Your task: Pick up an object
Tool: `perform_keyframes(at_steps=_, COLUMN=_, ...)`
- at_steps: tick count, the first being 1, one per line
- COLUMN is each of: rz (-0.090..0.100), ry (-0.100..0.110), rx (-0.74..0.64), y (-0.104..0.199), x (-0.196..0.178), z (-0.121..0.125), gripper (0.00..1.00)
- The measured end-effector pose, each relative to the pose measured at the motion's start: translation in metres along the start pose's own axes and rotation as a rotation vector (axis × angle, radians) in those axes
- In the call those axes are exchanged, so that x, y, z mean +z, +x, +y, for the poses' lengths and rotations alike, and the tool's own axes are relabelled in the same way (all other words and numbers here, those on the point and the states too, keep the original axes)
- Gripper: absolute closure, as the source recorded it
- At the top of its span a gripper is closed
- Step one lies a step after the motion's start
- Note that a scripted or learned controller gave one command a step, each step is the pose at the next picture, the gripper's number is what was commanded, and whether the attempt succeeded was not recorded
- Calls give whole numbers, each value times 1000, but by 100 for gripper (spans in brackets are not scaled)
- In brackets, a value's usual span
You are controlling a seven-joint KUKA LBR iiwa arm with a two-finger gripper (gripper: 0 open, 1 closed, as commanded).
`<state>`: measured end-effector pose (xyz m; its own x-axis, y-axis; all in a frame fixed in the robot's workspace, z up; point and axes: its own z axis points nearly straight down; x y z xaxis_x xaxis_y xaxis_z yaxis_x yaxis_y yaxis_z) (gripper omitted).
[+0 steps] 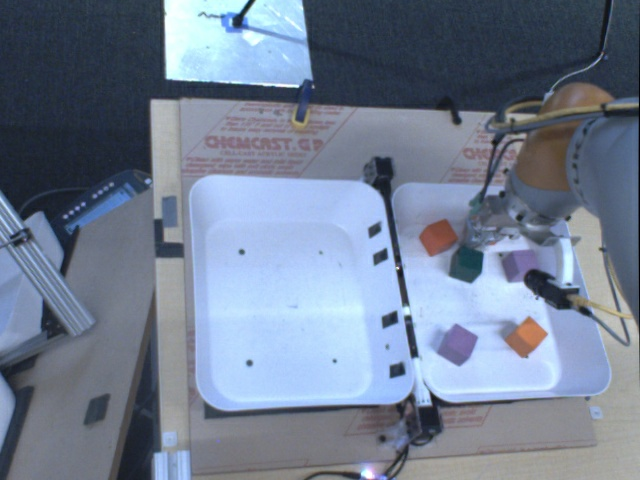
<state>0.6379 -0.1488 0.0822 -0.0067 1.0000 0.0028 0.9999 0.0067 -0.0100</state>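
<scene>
Right above the green block (pixel 466 264) sits our gripper (pixel 483 236); can't tell how it's set. With the orange cube (pixel 437 237) just left, we risk nudging both away.
</scene>
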Motion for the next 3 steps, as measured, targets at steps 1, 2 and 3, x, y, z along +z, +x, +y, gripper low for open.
perform_keyframes(at_steps=1, rz=1, ry=-6, rx=-1, y=58, x=-1, z=-53, gripper=100)
perform_keyframes(at_steps=2, rz=-2, ry=-22, rx=-5, y=127, x=-108, z=-16, gripper=100)
perform_keyframes(at_steps=3, rz=-2, ry=-12, rx=-1, y=150, x=-102, z=-19, gripper=100)
